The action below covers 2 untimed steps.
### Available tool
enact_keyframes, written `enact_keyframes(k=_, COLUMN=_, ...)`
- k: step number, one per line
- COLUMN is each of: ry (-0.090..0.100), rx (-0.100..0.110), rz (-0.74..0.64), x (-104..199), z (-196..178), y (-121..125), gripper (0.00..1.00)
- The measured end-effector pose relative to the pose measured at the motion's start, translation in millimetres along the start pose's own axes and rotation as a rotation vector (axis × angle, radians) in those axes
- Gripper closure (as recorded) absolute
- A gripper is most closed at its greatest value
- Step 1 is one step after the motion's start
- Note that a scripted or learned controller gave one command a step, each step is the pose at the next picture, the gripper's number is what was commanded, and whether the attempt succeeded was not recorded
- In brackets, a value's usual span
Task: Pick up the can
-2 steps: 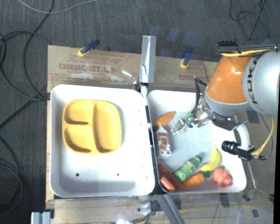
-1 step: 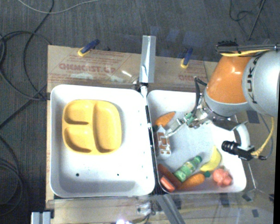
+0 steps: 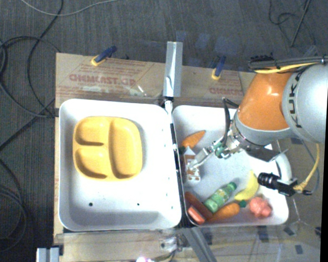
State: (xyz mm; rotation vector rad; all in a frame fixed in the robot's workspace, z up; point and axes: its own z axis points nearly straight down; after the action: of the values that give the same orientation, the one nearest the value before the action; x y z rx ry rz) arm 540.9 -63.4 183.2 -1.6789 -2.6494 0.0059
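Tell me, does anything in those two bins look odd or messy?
Nothing looks spilled or broken. The right bin is crowded: a green bottle, carrots, a banana and other toy food lie heaped near its front. The yellow tray sits neatly in the left bin.

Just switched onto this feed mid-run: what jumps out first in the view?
The grey and orange arm dominates the right side, reaching over the right bin with its gripper low near that bin's left wall. Next is the yellow divided tray lying alone in the left bin. Toy food clusters along the right bin's near edge: a green bottle, a carrot, a banana.
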Motion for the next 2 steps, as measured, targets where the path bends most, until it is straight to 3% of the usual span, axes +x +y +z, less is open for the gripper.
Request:
enact_keyframes(k=1, ry=0.001, rx=0.000, rz=0.028, x=-4.9, z=2.7, y=-24.0, gripper=0.00)
enact_keyframes(k=2, ry=0.002, rx=0.001, rz=0.091, x=43.6, z=3.0, y=-28.9, gripper=0.00)
